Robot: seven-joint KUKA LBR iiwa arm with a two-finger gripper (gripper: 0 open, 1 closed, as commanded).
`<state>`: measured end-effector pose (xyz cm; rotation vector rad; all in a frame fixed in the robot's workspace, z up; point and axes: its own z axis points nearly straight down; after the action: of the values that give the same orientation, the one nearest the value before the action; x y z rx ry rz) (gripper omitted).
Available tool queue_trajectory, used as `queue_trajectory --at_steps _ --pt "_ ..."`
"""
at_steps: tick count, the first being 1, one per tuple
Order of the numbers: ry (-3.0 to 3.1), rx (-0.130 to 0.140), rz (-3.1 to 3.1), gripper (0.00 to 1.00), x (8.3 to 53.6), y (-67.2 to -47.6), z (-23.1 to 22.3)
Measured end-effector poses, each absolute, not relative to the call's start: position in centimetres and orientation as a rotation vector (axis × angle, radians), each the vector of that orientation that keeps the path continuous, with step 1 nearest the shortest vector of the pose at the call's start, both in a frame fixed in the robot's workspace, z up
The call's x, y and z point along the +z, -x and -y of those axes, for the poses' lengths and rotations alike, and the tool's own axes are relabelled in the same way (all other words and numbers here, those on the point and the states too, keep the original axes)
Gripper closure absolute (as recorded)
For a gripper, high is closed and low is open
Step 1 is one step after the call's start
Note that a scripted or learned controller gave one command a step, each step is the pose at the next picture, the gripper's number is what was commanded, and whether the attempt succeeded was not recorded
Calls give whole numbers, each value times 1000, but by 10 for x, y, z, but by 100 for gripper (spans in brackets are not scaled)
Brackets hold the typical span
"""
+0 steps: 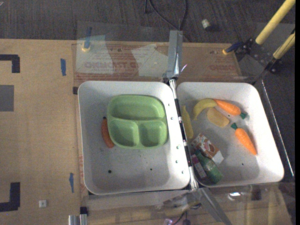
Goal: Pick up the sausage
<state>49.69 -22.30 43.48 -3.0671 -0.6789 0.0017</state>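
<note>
The sausage [107,133] is a short orange-red piece lying in the left bin [131,177], tucked against the left edge of the green divided plate [138,121]. It runs roughly front to back, and the plate's rim partly overlaps its right side.
The right bin [262,168] holds two carrots [228,108] [245,140], a banana [202,106], a yellow slice [218,117], a yellow strip [187,122], a small carton [207,148] and a green bottle [209,168]. A metal divider [174,55] stands behind the bins. Yellow-handled clamps [274,22] sit at the back right.
</note>
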Motion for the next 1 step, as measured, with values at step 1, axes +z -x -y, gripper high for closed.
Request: queue_trajectory --at_steps 1 --pt "3066 2 681 0 435 -497 222"
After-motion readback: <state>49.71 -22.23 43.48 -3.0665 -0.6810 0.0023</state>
